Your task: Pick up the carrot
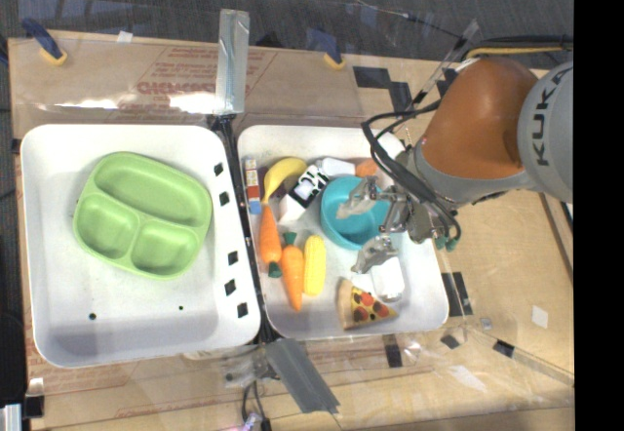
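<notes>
Orange carrot (270, 236) lies well left of the gripper (375, 224), touching a corn cob (314, 264); you risk snagging the corn. Finger state: cannot tell.

- We read "KU" in dark capitals on the grey arm (564, 132), at the frame's right edge.
- We see red print on the cardboard sheet (175, 73) behind the bins, too blurred to read.
</notes>
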Controlling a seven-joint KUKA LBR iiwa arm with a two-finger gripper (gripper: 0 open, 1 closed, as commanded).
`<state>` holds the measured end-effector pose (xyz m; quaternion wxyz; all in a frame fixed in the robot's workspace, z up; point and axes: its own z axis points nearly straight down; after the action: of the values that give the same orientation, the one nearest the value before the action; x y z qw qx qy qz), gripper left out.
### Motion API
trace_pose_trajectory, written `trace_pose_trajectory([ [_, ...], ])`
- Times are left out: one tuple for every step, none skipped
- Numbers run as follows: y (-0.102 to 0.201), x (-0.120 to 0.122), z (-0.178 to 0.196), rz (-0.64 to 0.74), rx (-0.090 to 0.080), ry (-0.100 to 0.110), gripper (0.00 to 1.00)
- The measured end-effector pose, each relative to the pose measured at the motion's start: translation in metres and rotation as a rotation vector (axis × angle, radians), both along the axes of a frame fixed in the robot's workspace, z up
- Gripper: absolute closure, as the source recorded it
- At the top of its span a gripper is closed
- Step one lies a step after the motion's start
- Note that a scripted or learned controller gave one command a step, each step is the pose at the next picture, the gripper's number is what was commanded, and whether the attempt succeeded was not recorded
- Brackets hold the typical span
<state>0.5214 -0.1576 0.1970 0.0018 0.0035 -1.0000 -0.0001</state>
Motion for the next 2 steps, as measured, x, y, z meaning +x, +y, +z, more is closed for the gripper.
trace_pose_trajectory([
  [0.040,-0.013,-0.092,-0.063,0.003,0.007,0.00],
  [0.064,-0.041,-0.103,0.091,-0.003,-0.014,0.00],
])
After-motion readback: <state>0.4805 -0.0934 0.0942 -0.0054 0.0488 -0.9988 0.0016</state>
